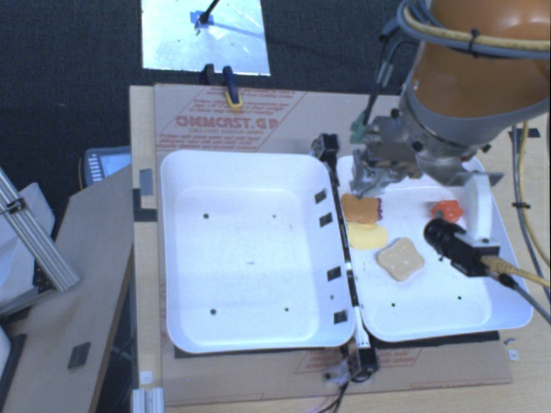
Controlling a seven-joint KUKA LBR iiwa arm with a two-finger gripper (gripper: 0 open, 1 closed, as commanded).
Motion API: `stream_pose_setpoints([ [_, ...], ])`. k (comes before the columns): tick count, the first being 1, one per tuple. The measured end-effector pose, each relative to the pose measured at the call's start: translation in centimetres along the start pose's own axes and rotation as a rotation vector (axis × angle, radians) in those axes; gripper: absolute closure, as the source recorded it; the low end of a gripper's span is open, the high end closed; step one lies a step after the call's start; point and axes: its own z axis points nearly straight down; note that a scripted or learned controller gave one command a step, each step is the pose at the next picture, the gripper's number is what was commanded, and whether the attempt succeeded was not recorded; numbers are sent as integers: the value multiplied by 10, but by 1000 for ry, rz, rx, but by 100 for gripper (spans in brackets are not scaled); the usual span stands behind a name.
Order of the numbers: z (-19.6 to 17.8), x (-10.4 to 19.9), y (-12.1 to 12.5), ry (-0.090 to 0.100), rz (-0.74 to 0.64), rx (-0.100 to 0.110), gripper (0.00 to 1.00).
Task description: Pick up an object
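Objects for picking lie in the right-hand shallow white bin [508, 312], gathered just below and around the gripper [372, 181]. Nearest to it is a flat orange-brown piece with a darker stripe [361, 208], lying directly under the metal tip, so close that contact cannot be judged from this angle. A small purple bit [380, 205] peeks out at that piece's right edge, too tiny to identify. Just beyond, further from the gripper toward the near side of the bin, rests a pale yellow flat piece [368, 237], touching or overlapping the orange-brown one. Next out is a tan, toast-like slab with rounded corners [400, 259], just beside the yellow piece. Off to the gripper's right sits a small red-orange object [447, 210], partly hidden behind a white upright part [477, 205] and a black cylindrical fitting with a yellow cable [458, 248].

The gripper's state cannot be made out: its end is a blurred tangle of grey metal, and nothing is seen clasped in it. Above it, the arm's grey wrist and large orange band [482, 33] block the far right corner of the bin and run out of frame.

To the gripper's left, across the black-clipped divide, lies the other white bin [181, 256].
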Motion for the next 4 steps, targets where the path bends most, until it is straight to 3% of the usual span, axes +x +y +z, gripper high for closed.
stream_pose_setpoints([
  [1, 12, 67, 22, 0, -13, 10, 100],
  [2, -113, 86, -1, 6, -12, -3, 100],
  [3, -103, 141, 56, 0, -13, 9, 100],
  [4, -104, 138, 55, -1, -10, 9, 0],
])
